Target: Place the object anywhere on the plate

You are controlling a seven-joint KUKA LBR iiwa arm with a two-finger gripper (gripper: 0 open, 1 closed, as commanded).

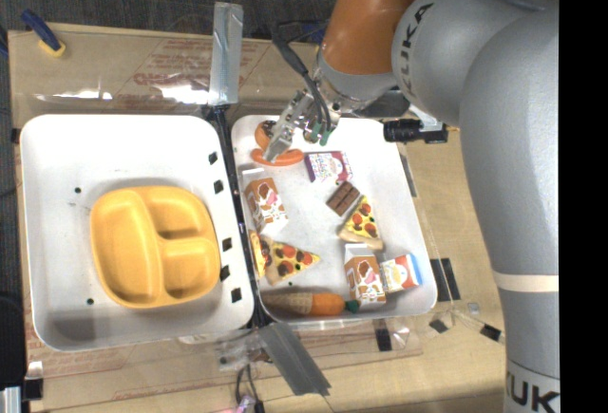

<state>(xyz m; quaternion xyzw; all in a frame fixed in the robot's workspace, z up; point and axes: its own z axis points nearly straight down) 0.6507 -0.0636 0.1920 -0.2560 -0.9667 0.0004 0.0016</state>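
Note:
A yellow divided plate (152, 244) lies in the left bin (57, 155). Several toy foods lie in the right bin (404, 212). My gripper (283, 143) hangs low over the far left corner of that bin, right above an orange-red sausage-like piece (277, 157) and touching or nearly touching it. The gripper hides part of that piece. A small brown item (266, 129) sits just beyond it against the bin's corner. I see nothing lifted off the bin floor.
In the right bin are a purple carton (328, 166), a chocolate bar (343, 198), two pizza slices (362, 223) (285, 259), three small cartons (268, 202) (364, 274) (402, 272) and a carrot (309, 304). The wall between the bins (233, 212) separates gripper and plate.

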